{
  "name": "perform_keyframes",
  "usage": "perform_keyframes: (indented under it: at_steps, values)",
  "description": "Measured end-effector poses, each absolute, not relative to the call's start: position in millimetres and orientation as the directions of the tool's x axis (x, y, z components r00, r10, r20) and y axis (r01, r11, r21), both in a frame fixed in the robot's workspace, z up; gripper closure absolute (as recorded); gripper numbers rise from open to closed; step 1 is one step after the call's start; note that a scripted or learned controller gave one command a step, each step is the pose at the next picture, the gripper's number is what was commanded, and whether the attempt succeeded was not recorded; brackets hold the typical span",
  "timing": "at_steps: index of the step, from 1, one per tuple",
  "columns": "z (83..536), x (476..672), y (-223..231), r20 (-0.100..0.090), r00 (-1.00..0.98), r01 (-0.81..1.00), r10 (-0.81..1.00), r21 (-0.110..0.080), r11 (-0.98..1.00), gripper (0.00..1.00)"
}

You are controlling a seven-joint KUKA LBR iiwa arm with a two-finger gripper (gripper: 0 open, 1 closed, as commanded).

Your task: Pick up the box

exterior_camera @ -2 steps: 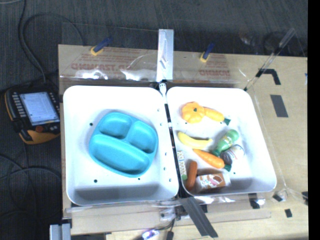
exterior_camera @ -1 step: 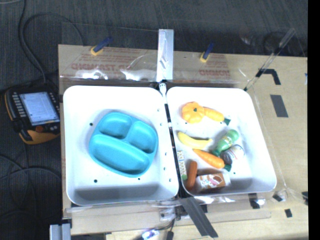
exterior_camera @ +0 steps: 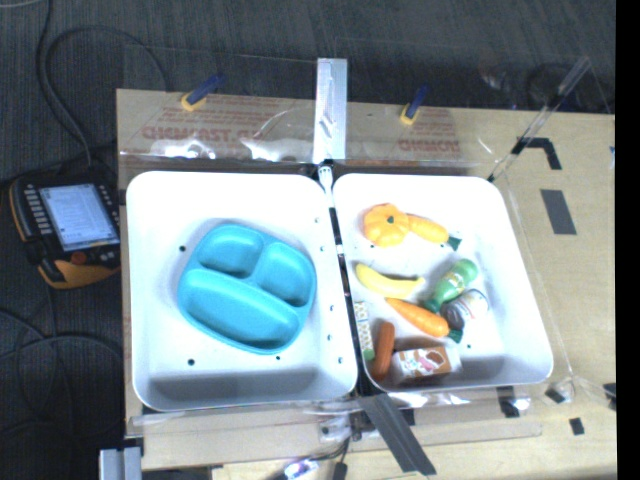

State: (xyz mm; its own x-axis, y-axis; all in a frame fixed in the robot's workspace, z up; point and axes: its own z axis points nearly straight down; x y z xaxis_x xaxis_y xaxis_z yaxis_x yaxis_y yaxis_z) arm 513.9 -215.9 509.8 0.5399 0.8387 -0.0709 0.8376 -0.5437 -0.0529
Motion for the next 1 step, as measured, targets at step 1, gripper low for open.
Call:
perform_keyframes:
  at_steps: [1]
  values:
    - [509.8,513.9,-215.9,-0.071,0.54,0.838,0.839,-0.053,-0.544,0.0]
